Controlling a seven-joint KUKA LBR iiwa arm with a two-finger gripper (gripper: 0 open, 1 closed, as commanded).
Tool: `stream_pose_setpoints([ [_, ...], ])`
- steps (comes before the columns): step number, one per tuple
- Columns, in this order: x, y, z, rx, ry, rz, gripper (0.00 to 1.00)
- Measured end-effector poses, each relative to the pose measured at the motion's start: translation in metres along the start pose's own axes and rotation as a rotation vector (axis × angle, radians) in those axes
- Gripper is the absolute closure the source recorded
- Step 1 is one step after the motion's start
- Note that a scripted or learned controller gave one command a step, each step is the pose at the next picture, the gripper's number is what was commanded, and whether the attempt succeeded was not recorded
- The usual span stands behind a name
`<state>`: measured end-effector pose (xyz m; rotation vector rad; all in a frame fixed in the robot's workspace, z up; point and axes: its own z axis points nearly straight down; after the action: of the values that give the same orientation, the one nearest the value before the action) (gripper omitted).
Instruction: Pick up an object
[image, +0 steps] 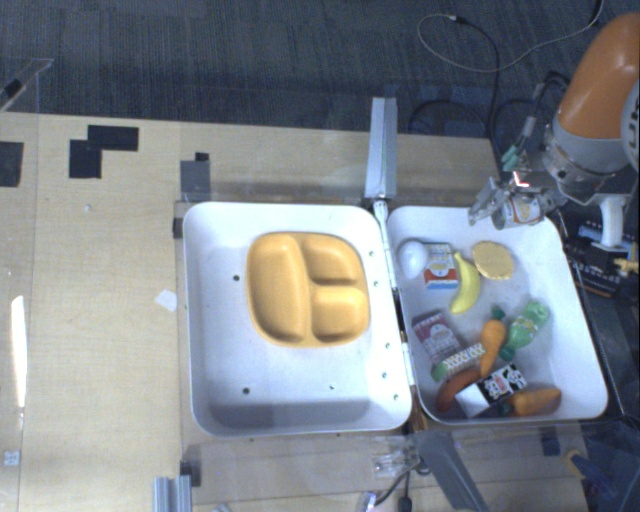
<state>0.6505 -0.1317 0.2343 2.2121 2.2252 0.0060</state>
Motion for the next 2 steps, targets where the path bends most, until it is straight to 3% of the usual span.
stream_pose_setpoints([
  [1,0.015,-0.038,-0.068,0.0,-0.001,0.353,0.0],
  [2,0.021,-0.053,0.129,-0.011,0.0,0.364,0.0],
])
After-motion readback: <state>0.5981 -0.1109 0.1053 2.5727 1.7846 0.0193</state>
